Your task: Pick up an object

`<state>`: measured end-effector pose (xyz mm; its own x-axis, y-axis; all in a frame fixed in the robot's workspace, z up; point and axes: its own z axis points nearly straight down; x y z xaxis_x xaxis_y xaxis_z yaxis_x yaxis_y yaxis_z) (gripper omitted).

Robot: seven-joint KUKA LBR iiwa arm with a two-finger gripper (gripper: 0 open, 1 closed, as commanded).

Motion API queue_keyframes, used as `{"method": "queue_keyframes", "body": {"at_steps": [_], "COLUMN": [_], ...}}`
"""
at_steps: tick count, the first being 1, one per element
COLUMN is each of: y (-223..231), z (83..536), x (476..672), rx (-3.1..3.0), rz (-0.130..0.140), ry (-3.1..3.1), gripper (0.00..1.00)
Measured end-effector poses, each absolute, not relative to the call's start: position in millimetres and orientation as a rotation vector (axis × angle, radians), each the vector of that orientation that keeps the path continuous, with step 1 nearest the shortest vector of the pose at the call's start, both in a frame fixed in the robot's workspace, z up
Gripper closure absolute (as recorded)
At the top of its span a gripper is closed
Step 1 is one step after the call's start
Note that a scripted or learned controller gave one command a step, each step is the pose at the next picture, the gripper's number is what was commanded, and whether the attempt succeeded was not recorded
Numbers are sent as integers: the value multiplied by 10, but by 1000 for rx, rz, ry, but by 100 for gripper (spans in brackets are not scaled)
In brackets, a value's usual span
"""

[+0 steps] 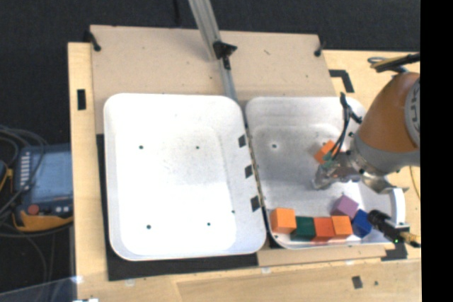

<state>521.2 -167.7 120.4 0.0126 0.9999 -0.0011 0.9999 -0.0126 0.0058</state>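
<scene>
My gripper (324,173) hangs low over the middle of the right bin (283,124), at the end of the grey and orange arm (393,127) that reaches in from the right. A small orange block (326,150) lies just above the gripper's tip, touching it or very close to it. Along the bin's near edge sits a row of blocks: an orange one (284,218), a green one (305,228), a red-orange one (324,228), another orange one (342,225) and a blue one (362,223). A purple block (346,206) rests just behind that row.
The left bin (173,173) lies beside the right one. A slanted metal rail (202,3) runs from the top of the view down to the gap between the bins. A handheld controller with cables (42,184) sits off the bench at the left.
</scene>
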Motion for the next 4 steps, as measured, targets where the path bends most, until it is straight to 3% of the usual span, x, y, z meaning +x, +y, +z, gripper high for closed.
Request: {"method": "queue_keyframes", "body": {"at_steps": [2, 4], "y": [-1773, -779], "z": [2345, 2211], "x": [5204, 5273], "rx": [2213, 2215], "rz": [6, 1], "ry": [2219, 2229], "gripper": [100, 100]}}
